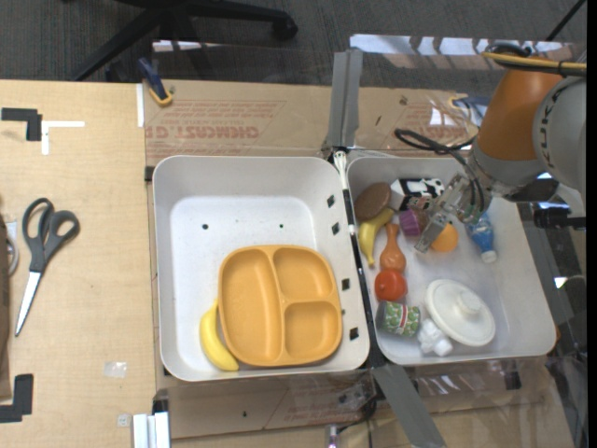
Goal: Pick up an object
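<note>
**Arm low in the right bin, among the toys**

Nearest you, at the front of the right-hand shallow white bin (536,287), you have a round white lidded dish (459,312), with a green patterned cup lying on its side (400,318) just to its left and a small white piece (435,344) at the front wall. In the left-hand shallow white bin (177,250) a yellow three-compartment plastic tray (280,304) fills the front half, and a yellow banana (214,340) is tucked against its front-left edge.

Moving back in the right bin, you see a red tomato-like toy (391,285), an orange pear-shaped toy (393,250) and a second, small yellow banana (371,234) along the left wall. Beyond them lie a purple toy (409,222), a brown round disc (372,199) and a black-and-white cow-patterned toy (417,191).

The two-finger gripper (431,236) is down near the middle of this bin, its jaws slanting toward the left. An orange ball (447,239) sits right beside the tips, and a blue bottle (481,236) lies just to the right. You cannot tell from this view how far the jaws are parted or whether anything is caught between them.

On the light wooden bench (84,343) far to the left lies a pair of grey-handled scissors (39,250).
</note>
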Robot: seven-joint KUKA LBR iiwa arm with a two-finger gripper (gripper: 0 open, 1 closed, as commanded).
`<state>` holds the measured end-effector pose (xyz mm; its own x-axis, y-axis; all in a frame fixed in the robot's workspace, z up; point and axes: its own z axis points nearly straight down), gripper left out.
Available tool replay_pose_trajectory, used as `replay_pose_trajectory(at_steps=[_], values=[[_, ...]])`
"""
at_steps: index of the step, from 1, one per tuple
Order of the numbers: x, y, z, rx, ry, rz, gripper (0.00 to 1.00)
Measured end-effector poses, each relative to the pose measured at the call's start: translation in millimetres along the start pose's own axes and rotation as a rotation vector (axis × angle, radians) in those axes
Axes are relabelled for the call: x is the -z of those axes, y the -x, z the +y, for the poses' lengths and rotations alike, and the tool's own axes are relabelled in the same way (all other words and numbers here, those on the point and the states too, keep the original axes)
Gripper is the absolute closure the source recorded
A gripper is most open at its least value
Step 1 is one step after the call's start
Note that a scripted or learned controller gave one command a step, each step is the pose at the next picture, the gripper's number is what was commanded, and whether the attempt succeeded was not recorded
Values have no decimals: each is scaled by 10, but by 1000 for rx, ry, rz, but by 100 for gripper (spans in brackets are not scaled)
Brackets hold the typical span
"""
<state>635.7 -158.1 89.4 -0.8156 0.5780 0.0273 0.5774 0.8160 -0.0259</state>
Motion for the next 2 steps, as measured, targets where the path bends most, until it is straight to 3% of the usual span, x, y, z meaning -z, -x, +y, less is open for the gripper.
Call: replay_pose_trajectory(at_steps=[1,2], values=[[116,16,27,6,3,-9,100],[1515,-656,21,149,24,-33,100]])
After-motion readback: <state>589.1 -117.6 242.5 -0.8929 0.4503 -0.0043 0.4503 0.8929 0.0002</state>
